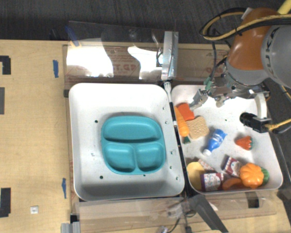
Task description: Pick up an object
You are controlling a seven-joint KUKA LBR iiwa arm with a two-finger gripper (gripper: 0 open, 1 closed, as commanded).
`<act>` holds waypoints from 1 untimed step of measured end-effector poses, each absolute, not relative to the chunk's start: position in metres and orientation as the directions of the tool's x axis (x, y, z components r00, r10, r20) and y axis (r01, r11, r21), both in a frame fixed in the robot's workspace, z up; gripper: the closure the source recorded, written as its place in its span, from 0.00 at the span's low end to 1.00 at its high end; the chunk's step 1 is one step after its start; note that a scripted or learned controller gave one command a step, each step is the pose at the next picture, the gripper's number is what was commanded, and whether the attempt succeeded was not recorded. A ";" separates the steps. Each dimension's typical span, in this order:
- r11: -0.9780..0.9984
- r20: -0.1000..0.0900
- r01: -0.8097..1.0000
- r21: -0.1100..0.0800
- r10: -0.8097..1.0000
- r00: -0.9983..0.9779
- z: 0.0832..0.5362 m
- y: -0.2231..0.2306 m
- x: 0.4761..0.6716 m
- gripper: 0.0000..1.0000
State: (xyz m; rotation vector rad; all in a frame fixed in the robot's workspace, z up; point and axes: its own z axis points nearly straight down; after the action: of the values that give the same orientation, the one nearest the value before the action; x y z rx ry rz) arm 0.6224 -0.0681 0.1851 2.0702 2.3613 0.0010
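Note:
My gripper (208, 98) hangs over the far left part of the right bin (274, 154), open, with nothing between its fingers. Just below and left of it lie an orange block (185, 111) and a tan cracker-like piece (198, 127). Further down the bin are a small blue bottle (214, 141), a red strawberry-like toy (244, 142), an orange pumpkin (252, 174), a dark red can (212, 180) and a yellow piece (194, 169). An orange carrot (183, 130) lies along the bin's left wall.
The left bin (82, 130) holds a teal divided plate (133, 143). A clear plastic sheet and a metal bracket (169, 57) stand behind the bins. A black cable connector (252, 121) and yellow cables hang by the arm at the right.

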 end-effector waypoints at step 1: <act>0.124 0.000 0.992 0.002 0.992 -0.124 0.089 -0.097 0.548 0.00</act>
State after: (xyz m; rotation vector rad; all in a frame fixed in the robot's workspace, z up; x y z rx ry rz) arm 0.5483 -0.0967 0.0893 2.0783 2.3537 0.0021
